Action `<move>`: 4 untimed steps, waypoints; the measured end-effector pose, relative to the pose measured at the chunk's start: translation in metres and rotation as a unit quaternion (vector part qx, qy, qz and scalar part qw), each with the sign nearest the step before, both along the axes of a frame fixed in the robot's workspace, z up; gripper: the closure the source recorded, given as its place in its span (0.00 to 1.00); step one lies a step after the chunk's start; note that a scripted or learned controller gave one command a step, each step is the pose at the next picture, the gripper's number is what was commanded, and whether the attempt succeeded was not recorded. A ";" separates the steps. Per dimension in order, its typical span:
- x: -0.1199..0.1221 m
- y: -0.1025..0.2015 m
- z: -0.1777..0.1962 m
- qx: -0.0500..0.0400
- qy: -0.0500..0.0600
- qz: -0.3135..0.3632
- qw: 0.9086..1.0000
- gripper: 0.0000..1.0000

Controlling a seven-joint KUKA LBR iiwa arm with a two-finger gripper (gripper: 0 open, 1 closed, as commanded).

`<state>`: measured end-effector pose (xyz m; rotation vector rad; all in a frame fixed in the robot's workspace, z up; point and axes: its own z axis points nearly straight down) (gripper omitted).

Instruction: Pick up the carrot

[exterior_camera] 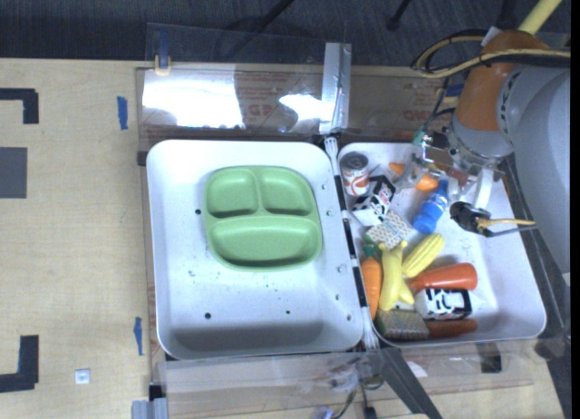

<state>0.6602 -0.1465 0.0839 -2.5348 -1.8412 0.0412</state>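
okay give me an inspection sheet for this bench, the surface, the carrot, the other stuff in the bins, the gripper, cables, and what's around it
Surface: wooden bench bearing two white bins; left bin holds a green divided plate.
Job's things: carrot lies in the right bin against its left wall, beside a banana; untouched.
Clutter: right bin also holds corn, a blue bottle, a red-orange sausage-shaped toy, a small can, and other small items too jumbled to name.
Grippers: gripper is over the right bin's far end, away from the carrot; jaws unclear.
Cables: yellow and black cables loop by the wrist.
Surroundings: blue tape marks, black floor-marking shapes on the bench, clear panel behind the bins.
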 end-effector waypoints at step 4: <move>0.008 0.036 0.099 0.006 -0.012 0.151 0.988 1.00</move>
